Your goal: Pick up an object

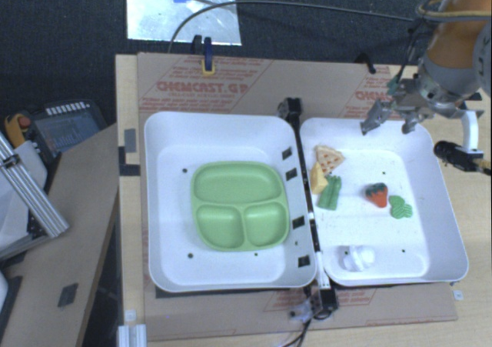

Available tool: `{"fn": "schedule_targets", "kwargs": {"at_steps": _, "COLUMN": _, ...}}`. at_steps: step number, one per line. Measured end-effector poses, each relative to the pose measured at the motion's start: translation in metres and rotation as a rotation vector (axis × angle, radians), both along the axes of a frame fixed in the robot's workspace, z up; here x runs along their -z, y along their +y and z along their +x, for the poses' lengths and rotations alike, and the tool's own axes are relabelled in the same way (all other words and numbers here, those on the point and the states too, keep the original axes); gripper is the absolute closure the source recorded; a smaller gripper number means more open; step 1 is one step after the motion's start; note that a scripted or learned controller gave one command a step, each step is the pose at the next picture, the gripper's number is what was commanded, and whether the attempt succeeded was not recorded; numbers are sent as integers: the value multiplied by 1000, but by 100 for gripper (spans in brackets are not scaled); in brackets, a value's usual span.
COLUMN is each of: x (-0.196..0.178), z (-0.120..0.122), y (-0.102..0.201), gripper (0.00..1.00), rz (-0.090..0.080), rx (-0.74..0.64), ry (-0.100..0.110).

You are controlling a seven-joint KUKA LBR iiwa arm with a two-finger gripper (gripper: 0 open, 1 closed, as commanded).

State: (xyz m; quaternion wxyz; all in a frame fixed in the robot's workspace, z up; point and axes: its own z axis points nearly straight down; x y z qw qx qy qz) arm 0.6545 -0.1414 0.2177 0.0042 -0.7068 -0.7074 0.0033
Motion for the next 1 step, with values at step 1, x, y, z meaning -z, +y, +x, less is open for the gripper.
{"fn": "schedule_targets", "kwargs": {"at_steps": 1, "x": -8, "z": 3, "y": 0, "gripper": 0, "rz": -2, "rx": -2, "ry": -12}}
